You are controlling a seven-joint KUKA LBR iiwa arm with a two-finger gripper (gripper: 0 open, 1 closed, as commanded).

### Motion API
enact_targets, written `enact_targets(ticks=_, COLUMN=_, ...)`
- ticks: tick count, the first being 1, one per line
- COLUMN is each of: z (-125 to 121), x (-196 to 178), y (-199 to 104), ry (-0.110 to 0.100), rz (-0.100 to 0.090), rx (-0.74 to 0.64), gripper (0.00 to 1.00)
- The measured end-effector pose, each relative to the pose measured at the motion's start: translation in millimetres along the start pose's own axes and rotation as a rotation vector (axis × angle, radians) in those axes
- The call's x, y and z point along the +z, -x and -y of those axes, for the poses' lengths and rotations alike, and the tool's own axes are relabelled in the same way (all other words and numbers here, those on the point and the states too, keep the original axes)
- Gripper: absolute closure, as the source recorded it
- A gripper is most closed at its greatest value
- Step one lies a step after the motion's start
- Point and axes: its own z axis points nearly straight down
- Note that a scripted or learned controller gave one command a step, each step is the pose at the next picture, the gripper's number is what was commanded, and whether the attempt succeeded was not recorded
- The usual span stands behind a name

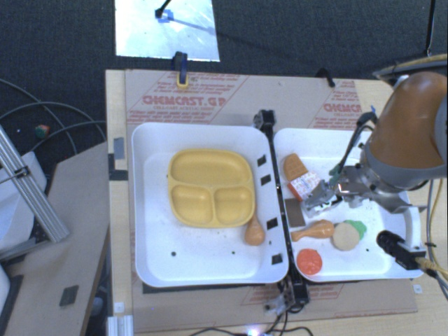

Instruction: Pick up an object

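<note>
My gripper hangs low over the right bin, near its left side. Its tip is just below and to the right of a red and white packet. An orange-brown bread-like piece lies behind the packet. In front of the gripper lies a tan drumstick, with a beige round piece and a green piece to its right. A red tomato-like ball sits near the bin's front edge. Nothing visible sits in the gripper.
The left bin holds a yellow divided plate and a small orange-brown pear shape near the black divider. The arm's orange-banded body covers the right bin's back right part.
</note>
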Motion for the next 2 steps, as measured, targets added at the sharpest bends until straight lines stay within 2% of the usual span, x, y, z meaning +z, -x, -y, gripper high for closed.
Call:
enact_targets(ticks=1, z=8, x=149, y=32, ry=0.003, rz=0.0, rx=0.01, gripper=0.0)
enact_targets(ticks=2, z=7, x=133, y=31, ry=0.009, rz=0.002, rx=0.006, gripper=1.0)
